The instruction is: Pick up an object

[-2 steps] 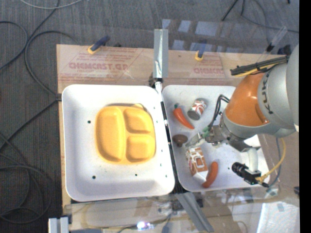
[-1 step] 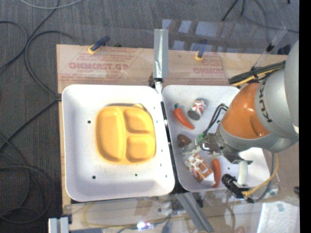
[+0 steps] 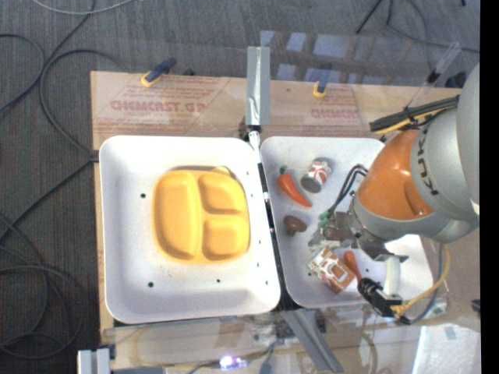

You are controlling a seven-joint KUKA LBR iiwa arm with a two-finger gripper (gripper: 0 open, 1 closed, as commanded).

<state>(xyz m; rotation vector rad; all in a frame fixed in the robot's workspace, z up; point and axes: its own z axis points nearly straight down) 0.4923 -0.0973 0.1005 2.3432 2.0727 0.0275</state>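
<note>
The right bin (image 3: 292,287) holds several small things. An orange carrot-shaped piece (image 3: 295,188) lies near its left wall, with a small red and white can (image 3: 316,174) just behind it. A brown lump (image 3: 294,224) sits in the middle left. A red and white carton (image 3: 330,269) lies toward the front, with a small orange piece (image 3: 350,262) touching its right side. My gripper (image 3: 334,228) hangs low over the bin between the brown lump and the carton, with the arm's orange band above it. Nothing is visibly held.
The left bin (image 3: 125,287) holds a yellow divided tray (image 3: 203,213). A metal divider post (image 3: 257,84) stands at the back between the bins. Clamps (image 3: 156,72) sit on the cardboard behind. The arm's bulk covers the right bin's right half.
</note>
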